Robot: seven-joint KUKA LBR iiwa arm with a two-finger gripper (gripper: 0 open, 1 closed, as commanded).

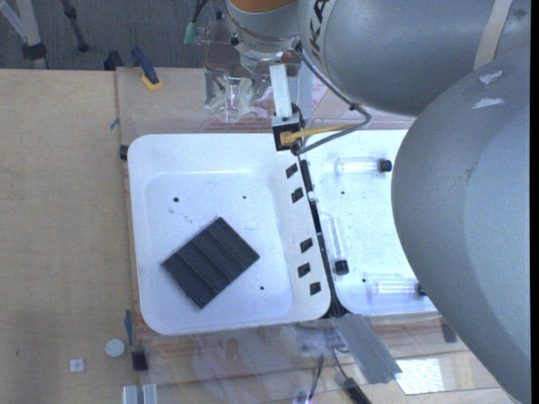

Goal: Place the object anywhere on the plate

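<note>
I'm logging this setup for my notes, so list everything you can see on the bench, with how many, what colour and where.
White bins: two, side by side; left one in full view, right one partly under the arm.
Ribbed plate: one, dark grey, lying flat in the left bin, turned at an angle.
Clear tubes with dark caps: three, in the right bin, one near the top, one by the dividing edge, one near the bottom.
Blue clamp: one, on the bench beyond the left bin.
Small round disc: one, pale, on the bench below the left bin.
Arm: one, grey with an orange band, reaching in from the right.
Gripper: one, above the far rim of the left bin.
</note>
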